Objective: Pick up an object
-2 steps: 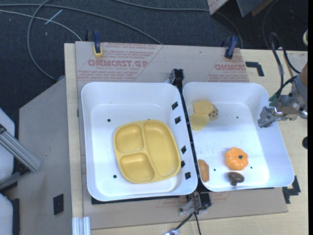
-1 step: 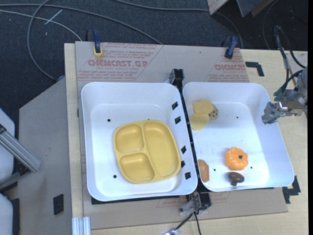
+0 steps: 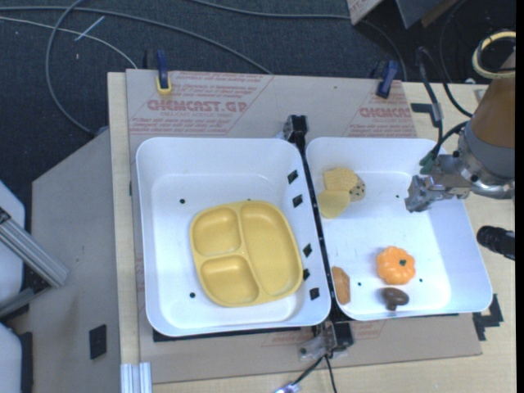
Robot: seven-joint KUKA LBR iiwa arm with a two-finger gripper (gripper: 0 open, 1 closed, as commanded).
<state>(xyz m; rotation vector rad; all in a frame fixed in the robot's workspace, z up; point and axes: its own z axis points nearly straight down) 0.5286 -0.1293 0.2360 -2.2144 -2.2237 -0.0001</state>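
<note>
Camera view — bins: 2 | yellow tray: 1 | pumpkin: 1

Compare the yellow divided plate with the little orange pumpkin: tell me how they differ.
The plate lies in the left bin; the pumpkin sits in the right bin. The plate is pale yellow, the pumpkin bright orange. The plate is flat, wide and split into three compartments; the pumpkin is small and round. The plate is alone in its bin; the pumpkin has other small items nearby. Both rest untouched, away from the claw.
</note>
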